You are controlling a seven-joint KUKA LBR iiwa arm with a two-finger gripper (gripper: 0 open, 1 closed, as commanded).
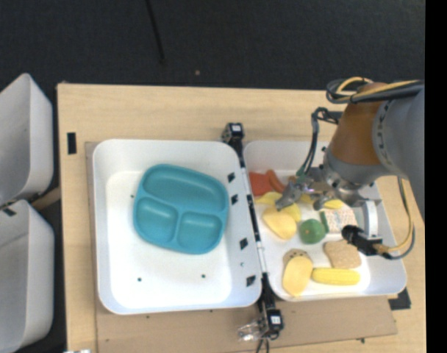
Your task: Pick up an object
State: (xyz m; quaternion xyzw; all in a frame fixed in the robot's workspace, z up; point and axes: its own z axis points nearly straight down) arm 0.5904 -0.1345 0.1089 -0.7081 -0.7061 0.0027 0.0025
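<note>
The hand (pixel 295 194) hovers low in the right bin (pixel 385 282), over yellow toy food (pixel 280 223) beside a green piece (pixel 311 231). Its grip state is unclear. A teal divided plate (pixel 181 208) lies in the left bin (pixel 113 271).

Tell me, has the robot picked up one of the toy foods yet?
Not yet, as far as the view shows. Done: the arm has reached into the right bin, and its claw is low among the toys, near a yellow piece and the green ball. In hand: I can see nothing gripped. Left: grab one toy and lift it. The blue tray sits in the left bin.
</note>
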